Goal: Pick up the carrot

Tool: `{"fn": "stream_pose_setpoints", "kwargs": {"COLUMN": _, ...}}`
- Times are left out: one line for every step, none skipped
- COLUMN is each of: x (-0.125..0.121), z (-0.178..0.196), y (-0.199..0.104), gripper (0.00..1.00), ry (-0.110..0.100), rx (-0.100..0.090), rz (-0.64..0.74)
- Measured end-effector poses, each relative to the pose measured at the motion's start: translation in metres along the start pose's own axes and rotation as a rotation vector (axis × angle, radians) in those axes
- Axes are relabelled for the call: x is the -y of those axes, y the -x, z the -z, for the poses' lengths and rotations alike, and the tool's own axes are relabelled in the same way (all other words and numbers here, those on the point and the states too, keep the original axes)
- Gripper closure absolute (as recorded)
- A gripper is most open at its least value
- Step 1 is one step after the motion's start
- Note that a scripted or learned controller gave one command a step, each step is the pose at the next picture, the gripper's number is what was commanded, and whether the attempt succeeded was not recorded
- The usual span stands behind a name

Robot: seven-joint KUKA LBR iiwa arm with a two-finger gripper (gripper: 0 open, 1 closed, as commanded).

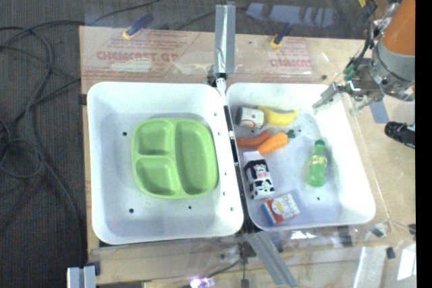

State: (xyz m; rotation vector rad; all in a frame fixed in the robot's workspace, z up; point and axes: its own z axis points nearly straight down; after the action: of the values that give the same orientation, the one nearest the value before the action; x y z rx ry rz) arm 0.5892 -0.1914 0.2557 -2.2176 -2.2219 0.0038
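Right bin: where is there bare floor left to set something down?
In the right bin, floor is bare right of the bottle and between it and the carrot. The left wall is crowded: banana, carrot, cow carton.

Bright even overhead light; white bins [101, 165] near overexposed; soft shadows; slightly soft focus throughout.
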Motion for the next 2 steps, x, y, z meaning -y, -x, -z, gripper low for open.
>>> {"fn": "stream_pose_setpoints", "kwargs": {"x": 0.000, "z": -0.152, "y": -0.042, "gripper": 0.00, "ry": 0.002, "rx": -0.001, "rz": 0.043}}
{"fn": "stream_pose_setpoints", "kwargs": {"x": 0.052, "z": -0.162, "y": 0.000, "gripper": 0.00, "ry": 0.010, "rx": -0.002, "rz": 0.008}}
